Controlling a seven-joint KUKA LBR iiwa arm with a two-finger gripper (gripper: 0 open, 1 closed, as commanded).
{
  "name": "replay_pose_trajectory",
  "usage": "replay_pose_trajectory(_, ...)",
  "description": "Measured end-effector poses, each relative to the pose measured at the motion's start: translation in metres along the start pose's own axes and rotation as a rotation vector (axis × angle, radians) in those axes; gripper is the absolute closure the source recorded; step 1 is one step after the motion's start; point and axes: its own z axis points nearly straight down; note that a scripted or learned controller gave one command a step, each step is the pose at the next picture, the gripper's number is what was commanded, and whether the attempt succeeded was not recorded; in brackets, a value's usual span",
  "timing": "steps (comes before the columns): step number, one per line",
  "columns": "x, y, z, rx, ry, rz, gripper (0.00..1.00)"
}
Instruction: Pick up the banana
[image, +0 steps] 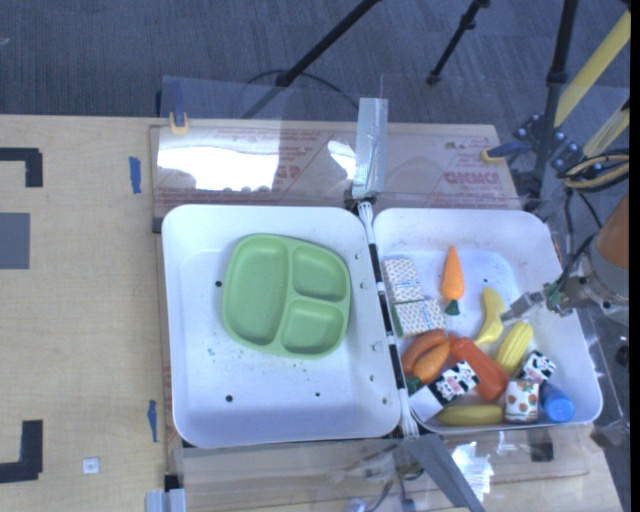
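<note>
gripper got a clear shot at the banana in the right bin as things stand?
Probably yes. The gripper hovers just right of the banana, which lies uncovered on top. The corn cob sits close beside it and may crowd one finger.

White bins: two, sitting side by side, left bin and right bin.
Green divided plates: one, lying in the left bin, showing three compartments.
Bananas: two, one lying right of centre in the right bin, another lying along that bin's lower edge.
Carrots: one, lying in the upper middle of the right bin.
Corn cobs: one, lying just right of the upper banana.
Cow-patterned items: two, one and one, both sitting in the lower right.
Patterned packets: about three, stacking along the right bin's left wall.
</note>
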Motion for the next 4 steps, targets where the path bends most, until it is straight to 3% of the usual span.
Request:
replay_pose_trajectory(2,0.001,-0.002,0.001,-0.003,-0.004,-0.056,0.0)
replay_pose_trajectory(3,-0.002,0.013,0.035,0.035,0.047,-0.063,0.0)
replay_pose_trajectory(4,0.017,-0.016,0.043,0.054,0.046,-0.097,0.0)
